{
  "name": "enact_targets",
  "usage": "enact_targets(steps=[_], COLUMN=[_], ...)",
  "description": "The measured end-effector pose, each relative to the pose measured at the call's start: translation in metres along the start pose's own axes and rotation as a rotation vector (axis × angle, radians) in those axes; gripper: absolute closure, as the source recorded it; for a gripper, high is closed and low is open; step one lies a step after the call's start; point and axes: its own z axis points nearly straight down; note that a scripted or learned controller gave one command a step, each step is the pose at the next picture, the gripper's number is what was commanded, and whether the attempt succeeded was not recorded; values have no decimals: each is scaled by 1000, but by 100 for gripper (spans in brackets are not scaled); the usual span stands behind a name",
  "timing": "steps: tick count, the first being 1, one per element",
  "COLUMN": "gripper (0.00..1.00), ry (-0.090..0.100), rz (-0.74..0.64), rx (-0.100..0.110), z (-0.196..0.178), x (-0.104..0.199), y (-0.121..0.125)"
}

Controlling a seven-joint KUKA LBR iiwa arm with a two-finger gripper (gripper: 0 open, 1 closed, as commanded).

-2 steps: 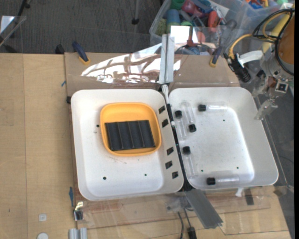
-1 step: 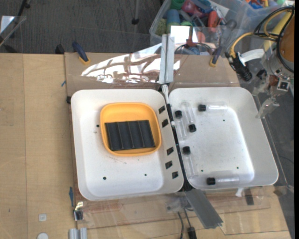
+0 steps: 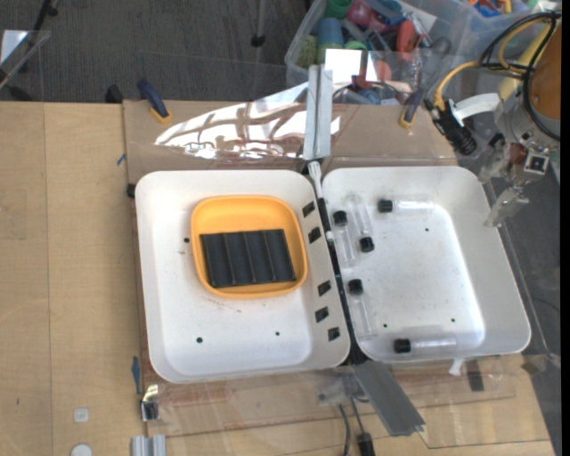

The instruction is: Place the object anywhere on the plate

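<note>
An orange plate point(image 3: 208, 217) lies in the left white bin point(image 3: 169, 338), toward its back. A black ribbed rectangular object point(image 3: 247, 257) rests flat on the plate, covering most of its middle. My gripper point(image 3: 501, 205) hangs from the arm at the top right, above the far right rim of the right bin point(image 3: 499, 312). It is well away from the plate and the black object. Nothing shows in it.
Several clear tubes with black caps point(image 3: 354, 233) lie in the right bin, one more point(image 3: 420, 343) near its front edge. A metal bar point(image 3: 317, 111) stands upright between the bins at the back. A clear box of coloured toys point(image 3: 374, 27) sits behind.
</note>
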Motion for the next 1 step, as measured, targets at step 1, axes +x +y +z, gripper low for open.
enact_targets(steps=[1], gripper=[0], ry=[3], rz=[-3], rx=[0], z=[-3], x=[3], y=[8])
